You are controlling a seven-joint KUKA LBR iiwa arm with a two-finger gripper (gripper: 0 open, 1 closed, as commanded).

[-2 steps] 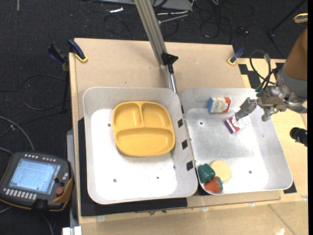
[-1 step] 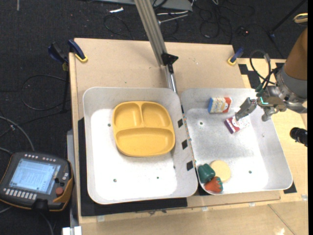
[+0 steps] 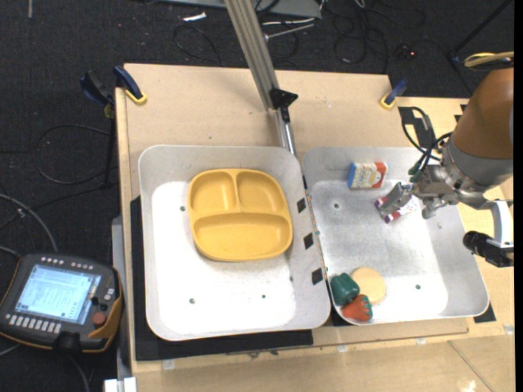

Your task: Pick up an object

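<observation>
On the worktop, the right bin holds the hand, grip unclear; nothing visibly lifted yet.

No text, brand or number can be read anywhere. The small carton in the right bin carries blue, white and orange printing, too small to make out. The handheld pendant lying left of the desk has a lit screen and rows of keys, but its characters are blurred beyond reading.
</observation>
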